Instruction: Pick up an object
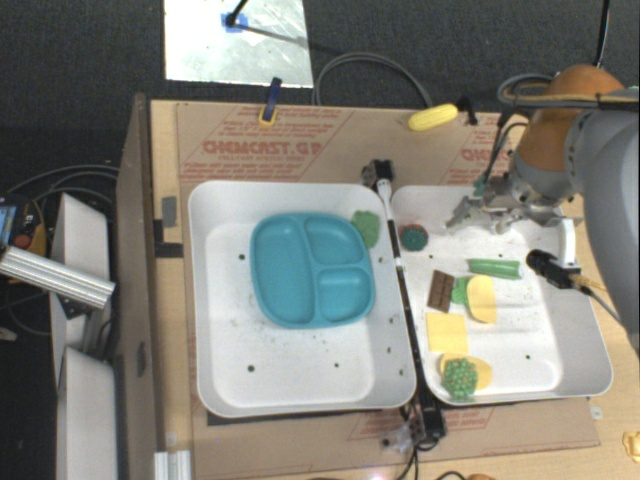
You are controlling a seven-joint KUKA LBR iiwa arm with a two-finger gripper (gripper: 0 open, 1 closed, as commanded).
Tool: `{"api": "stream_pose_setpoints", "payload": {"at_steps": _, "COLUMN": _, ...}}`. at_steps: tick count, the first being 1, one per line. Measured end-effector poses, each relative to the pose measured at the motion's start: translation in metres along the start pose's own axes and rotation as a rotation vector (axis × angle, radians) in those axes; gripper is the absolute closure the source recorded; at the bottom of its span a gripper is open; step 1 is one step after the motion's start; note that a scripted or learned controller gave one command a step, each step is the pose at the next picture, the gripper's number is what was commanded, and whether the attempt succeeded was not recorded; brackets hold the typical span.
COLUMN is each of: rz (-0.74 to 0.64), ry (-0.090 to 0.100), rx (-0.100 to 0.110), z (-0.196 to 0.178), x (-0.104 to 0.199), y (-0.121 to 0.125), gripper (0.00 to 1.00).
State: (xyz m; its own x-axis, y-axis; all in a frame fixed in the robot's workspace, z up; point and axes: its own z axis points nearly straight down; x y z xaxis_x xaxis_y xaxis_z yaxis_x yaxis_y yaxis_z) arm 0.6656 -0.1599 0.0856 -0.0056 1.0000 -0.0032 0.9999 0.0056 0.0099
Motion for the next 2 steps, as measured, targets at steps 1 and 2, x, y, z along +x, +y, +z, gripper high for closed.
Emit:
{"api": "stream_pose_setpoints", "payload": {"at_steps": 1, "rz": -0.002, "ry": 0.004, "rx": -0.001, "z": -0.113, "x": 0.048, "y": -0.045, "gripper": 0.00}}
{"api": "stream_pose_setpoints", "payload": {"at_steps": 2, "rz": 0.004, "ry": 0.006, "rx": 0.018, "z": -0.036, "x": 0.067, "y": -0.102, "gripper": 0.00}}
